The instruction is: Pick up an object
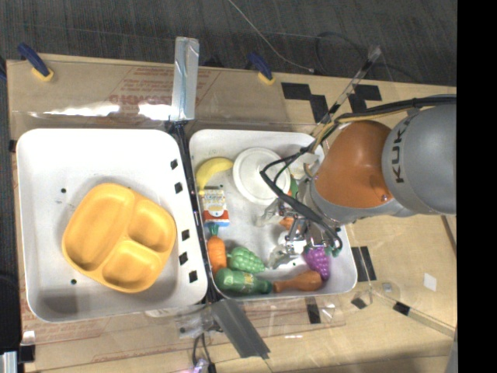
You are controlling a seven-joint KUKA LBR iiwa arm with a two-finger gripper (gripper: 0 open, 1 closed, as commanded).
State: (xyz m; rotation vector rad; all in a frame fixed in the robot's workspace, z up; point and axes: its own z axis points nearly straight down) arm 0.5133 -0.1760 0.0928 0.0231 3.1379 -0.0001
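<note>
purple grapes [318, 259] | right bin's near-right corner (beside the drumstick [299, 283])

Lighting: bright, even, overhead; no strong directional source evident.
Glare: white streaks on the clear tape [116, 109] along the cardboard behind the left bin [39, 208]; a sheen on the orange band [353, 169] of the arm.
Shadows: soft and short, under the yellow tray [118, 235] and beneath the arm in the right bin [256, 138].
Sharpness: moderate; small toys near the gripper [291, 243] read soft, fine detail lost.
Background: dark carpet [93, 6], underexposed, grainy.
</note>
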